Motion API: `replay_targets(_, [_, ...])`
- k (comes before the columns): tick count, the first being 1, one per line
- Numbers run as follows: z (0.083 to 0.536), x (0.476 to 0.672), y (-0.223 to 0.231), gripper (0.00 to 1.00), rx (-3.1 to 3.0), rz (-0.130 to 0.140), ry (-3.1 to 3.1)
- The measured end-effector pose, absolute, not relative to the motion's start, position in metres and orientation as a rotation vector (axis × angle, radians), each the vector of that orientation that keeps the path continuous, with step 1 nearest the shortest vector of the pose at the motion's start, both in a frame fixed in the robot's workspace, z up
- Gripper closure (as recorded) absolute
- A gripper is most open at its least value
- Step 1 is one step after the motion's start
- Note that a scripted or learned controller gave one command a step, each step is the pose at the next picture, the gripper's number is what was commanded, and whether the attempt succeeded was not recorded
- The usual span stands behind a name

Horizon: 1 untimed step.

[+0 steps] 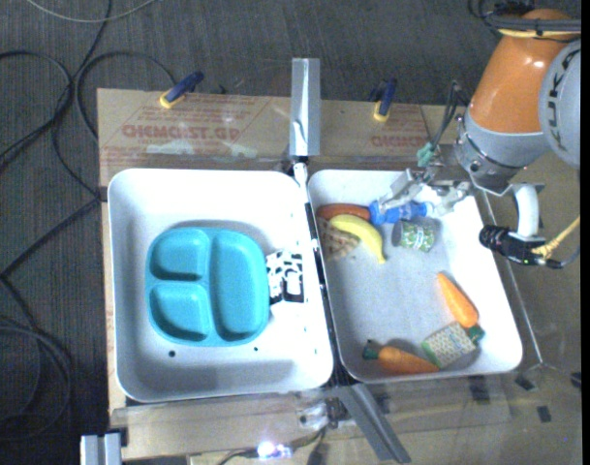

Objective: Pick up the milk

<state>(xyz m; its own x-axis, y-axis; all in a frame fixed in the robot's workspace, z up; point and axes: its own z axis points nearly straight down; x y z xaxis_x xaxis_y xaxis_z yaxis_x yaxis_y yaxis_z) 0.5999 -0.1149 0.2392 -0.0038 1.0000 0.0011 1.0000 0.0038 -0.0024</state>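
Grey arm with orange band reaches in from the right; its two-finger gripper (418,198) hangs low over the upper part of the right white bin (503,303), beside the yellow banana (360,234) and a small green-filled clear packet (417,234). Whether the gripper is spread or closed I cannot tell. The milk, a small black-and-white patterned carton (286,275), lies in the left white bin (130,260) against the blue divided plastic tray (207,283), near the shared wall, well apart from the gripper, so the approach looks off target for this task.
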Motion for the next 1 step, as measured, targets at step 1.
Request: replay_targets(1, [0.0927,0.5456,-0.141,0.0,-2.081,-0.001,-2.352])
